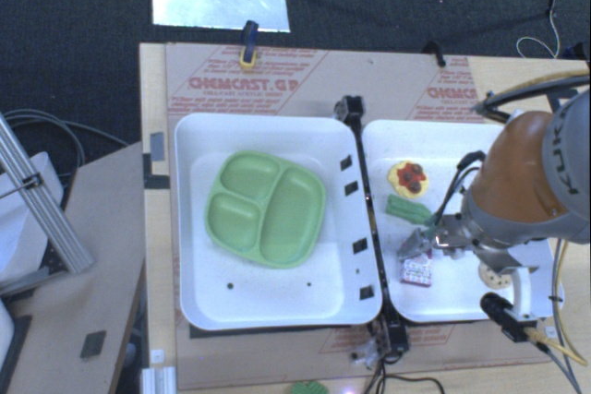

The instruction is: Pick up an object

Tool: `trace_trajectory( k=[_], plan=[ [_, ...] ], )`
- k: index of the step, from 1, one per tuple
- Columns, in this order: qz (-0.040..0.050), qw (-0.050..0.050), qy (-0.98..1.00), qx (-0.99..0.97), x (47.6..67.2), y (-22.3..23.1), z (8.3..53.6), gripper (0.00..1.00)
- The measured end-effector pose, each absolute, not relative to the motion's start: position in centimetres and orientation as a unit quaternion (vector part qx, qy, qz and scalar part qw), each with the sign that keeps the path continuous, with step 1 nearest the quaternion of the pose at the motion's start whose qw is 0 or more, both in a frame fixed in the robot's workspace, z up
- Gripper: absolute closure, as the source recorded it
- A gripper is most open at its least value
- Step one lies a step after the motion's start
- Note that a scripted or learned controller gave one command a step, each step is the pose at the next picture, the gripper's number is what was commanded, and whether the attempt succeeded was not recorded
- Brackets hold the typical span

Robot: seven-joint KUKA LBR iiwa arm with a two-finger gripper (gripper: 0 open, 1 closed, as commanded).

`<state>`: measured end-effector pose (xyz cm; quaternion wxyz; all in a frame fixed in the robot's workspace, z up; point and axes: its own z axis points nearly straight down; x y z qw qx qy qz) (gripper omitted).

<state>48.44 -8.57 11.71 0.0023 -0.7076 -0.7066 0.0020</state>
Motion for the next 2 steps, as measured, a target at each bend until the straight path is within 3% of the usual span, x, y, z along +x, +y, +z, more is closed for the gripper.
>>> trace_trajectory(
  k=[1, 2],
  plan=[
    [-0.0010, -0.001, -0.707, -0.707, 48.7, -8.5, 13.1, 1.00],
    [-0.0040, -0.003, -0.711, -0.703, 53.2, -1.3, 18.8, 1.00]
  ],
)
